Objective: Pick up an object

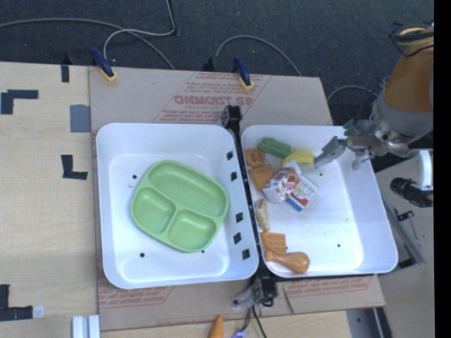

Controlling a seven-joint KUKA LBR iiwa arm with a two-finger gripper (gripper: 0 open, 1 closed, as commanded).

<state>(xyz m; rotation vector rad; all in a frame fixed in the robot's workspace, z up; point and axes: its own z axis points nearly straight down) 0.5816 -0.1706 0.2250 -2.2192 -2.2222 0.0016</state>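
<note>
Small items sat clustered along right bin's left side: green piece [275, 147], yellow piece [299, 158], white printed packet [290, 187], orange waffle-like piece [274, 242], tan drumstick-shaped piece [290, 260].

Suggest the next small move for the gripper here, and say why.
Probably a short move left and down toward the yellow toy piece. The gripper sits at the upper right of the right white bin with nothing visibly between its fingers, and that piece, beside the green toy piece, is the nearest object.
</note>
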